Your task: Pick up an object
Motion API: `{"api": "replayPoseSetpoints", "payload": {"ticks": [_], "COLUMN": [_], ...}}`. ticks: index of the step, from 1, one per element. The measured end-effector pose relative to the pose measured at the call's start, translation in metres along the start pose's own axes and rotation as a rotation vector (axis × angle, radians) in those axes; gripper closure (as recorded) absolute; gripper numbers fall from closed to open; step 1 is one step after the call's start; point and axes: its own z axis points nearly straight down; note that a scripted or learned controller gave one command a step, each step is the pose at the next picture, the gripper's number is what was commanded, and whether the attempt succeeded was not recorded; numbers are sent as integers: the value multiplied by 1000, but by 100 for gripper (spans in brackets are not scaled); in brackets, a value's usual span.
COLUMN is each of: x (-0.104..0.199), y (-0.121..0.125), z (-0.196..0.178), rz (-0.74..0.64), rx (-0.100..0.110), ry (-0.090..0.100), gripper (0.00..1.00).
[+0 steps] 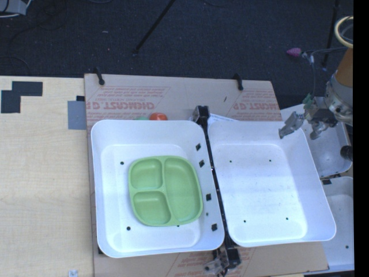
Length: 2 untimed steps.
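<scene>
Currently the gripper (304, 126) hangs over the upper right corner of the right bin (271, 224), at its rim. Fingers spread apart, nothing between them. Arm (344, 79) enters from the right edge, orange band visible above the wrist. Green divided plate (165, 190), three compartments, lies flat in the left bin (109, 154), roughly centred, well apart from the gripper. Small orange-red object (158, 117) sits just behind the left bin's far rim, on the cardboard sheet (173, 97) covering the surface.
</scene>
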Motion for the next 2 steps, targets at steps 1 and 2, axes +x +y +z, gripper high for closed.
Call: {"api": "replayPoseSetpoints", "payload": {"ticks": [1, 2], "x": [0, 0], "y": [2, 10], "z": [-7, 54], "rz": [-2, -4], "rx": [-11, -6], "ry": [-3, -1], "gripper": [0, 0]}}
